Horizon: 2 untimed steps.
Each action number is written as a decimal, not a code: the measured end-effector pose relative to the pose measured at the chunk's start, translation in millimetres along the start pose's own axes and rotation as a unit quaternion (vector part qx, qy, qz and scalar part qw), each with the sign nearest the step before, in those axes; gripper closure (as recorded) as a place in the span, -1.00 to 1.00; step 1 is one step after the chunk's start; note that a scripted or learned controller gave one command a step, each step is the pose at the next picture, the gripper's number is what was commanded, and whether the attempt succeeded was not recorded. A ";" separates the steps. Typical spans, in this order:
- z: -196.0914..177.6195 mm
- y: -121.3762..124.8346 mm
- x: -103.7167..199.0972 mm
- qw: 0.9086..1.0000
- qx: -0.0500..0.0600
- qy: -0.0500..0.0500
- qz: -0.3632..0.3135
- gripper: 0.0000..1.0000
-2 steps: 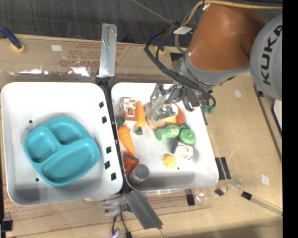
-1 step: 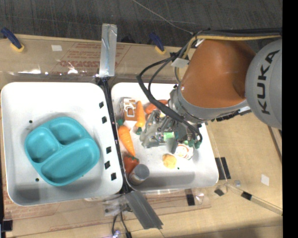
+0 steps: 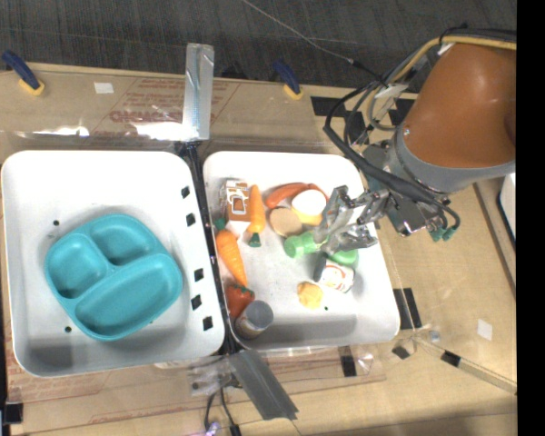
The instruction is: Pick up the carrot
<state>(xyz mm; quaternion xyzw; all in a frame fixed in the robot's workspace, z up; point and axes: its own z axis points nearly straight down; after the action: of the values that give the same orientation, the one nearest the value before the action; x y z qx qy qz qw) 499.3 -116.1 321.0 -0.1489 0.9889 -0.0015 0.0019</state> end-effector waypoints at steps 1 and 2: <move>-69.4 56.9 -21.6 0.996 0.000 -0.001 -0.084 1.00; 12.0 134.3 -80.0 1.000 -0.002 0.003 -0.016 1.00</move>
<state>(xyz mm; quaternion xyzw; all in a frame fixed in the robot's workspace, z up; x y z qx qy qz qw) 536.3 35.7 308.7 -0.1649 0.9863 0.0003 -0.0010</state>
